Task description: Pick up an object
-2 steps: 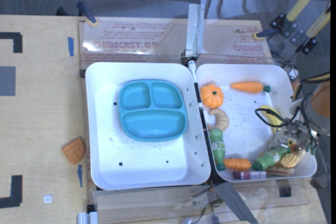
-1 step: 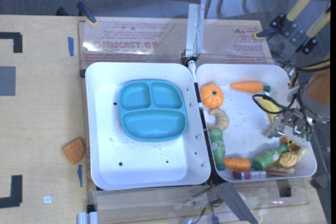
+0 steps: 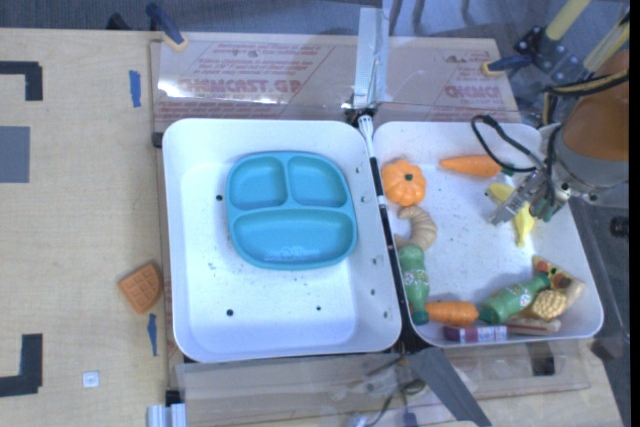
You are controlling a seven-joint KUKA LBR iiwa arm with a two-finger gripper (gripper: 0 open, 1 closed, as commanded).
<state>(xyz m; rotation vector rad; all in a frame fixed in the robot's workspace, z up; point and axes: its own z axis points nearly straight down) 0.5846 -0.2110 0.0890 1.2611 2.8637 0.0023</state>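
Note:
My gripper (image 3: 524, 201) hangs low over the right bin (image 3: 470, 240), near its right wall. A small yellow toy (image 3: 522, 228) pokes out right below it; whether it is gripped cannot be made out. A carrot (image 3: 470, 166) lies just left of the gripper, and an orange pumpkin (image 3: 404, 183) sits by the bin's left wall. A beige pastry (image 3: 423, 228) and a green vegetable (image 3: 413, 279) lie below the pumpkin. Along the front lie a second carrot (image 3: 452, 312), a green bottle (image 3: 514, 298) and a dark stick (image 3: 490, 333).
The left bin (image 3: 200, 295) holds a blue divided plate (image 3: 290, 211). A waffle toy (image 3: 141, 287) lies on the wooden bench left of the bins. Small food toys (image 3: 556, 287) cluster in the right bin's front right corner. Black cables (image 3: 505, 143) loop near the wrist.

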